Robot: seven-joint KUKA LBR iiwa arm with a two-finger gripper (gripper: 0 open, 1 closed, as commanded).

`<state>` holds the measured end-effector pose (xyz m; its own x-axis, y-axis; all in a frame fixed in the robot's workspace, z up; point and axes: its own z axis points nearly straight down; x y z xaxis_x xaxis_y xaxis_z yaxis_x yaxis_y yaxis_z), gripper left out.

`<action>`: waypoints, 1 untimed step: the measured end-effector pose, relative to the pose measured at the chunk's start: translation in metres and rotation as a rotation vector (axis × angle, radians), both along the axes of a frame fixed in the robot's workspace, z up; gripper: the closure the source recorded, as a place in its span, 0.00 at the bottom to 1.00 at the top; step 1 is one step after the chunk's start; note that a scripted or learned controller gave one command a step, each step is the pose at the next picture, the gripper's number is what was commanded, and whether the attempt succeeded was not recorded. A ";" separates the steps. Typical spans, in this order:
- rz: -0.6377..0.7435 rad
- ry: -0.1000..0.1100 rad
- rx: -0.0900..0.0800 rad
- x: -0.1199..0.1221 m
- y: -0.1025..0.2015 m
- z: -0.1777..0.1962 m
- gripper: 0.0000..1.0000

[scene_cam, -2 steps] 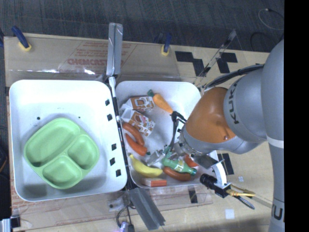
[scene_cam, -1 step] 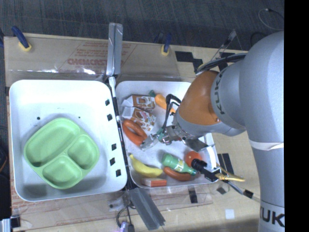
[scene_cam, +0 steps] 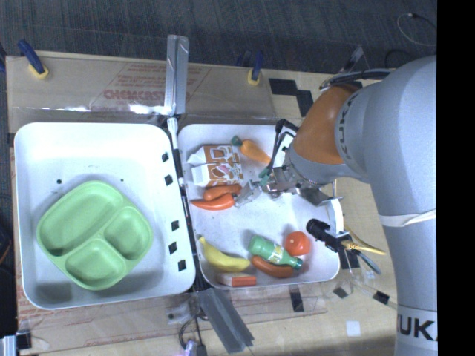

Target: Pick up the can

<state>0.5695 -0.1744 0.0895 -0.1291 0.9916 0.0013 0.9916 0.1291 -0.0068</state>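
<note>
Over the right bin (scene_cam: 326, 273), the end effector (scene_cam: 269, 182), its grip state unclear, should descend squarely onto the can, avoiding the carton (scene_cam: 217, 164) and carrot (scene_cam: 255, 151).

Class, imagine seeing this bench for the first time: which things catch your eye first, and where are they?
The big grey arm with its orange band reaches in from the right, over the right bin. A green tray lies in the left bin. Toy food crowds the right bin, including a banana and a tomato near its front.
</note>
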 end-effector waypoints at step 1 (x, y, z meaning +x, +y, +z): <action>-0.143 -0.001 0.000 0.070 -0.033 0.000 0.00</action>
<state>0.6395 -0.2075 0.0896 0.0132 0.9999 0.0013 0.9999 -0.0132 -0.0055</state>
